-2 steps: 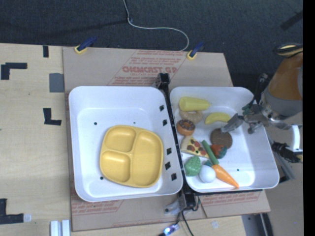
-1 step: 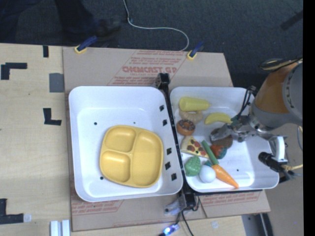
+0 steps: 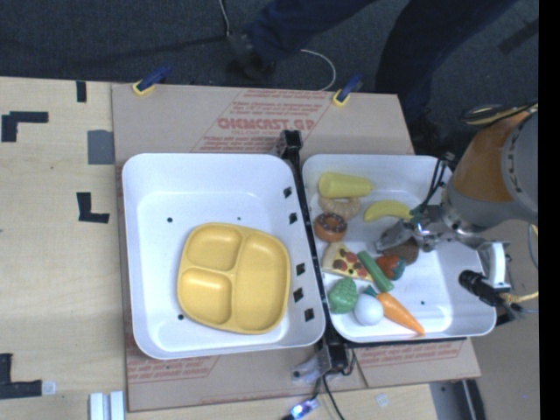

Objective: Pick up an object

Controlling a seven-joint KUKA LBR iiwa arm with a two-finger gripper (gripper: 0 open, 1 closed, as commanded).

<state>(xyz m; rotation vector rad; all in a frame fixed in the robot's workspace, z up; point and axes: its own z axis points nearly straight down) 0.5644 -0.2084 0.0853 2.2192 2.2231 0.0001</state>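
Observation:
My gripper (image 3: 395,240) reaches in from the right and hangs low over the middle of the right bin (image 3: 455,318). It is just below a yellow banana (image 3: 388,210) and just above a red toy (image 3: 391,266) and a green cucumber (image 3: 375,271). Several other toy foods lie in this bin: a yellow corn-like piece (image 3: 344,184), a brown donut (image 3: 331,227), a pizza slice (image 3: 339,260), a green broccoli (image 3: 343,296), a white egg (image 3: 368,310) and an orange carrot (image 3: 402,314). I see nothing lifted off the bin floor.
The left bin (image 3: 149,191) holds a yellow divided plate (image 3: 234,276). The arm's grey body and orange band (image 3: 490,169) cover the right bin's right side. A black divider clip (image 3: 290,142) sits between the bins at the back. Cardboard lies under both bins.

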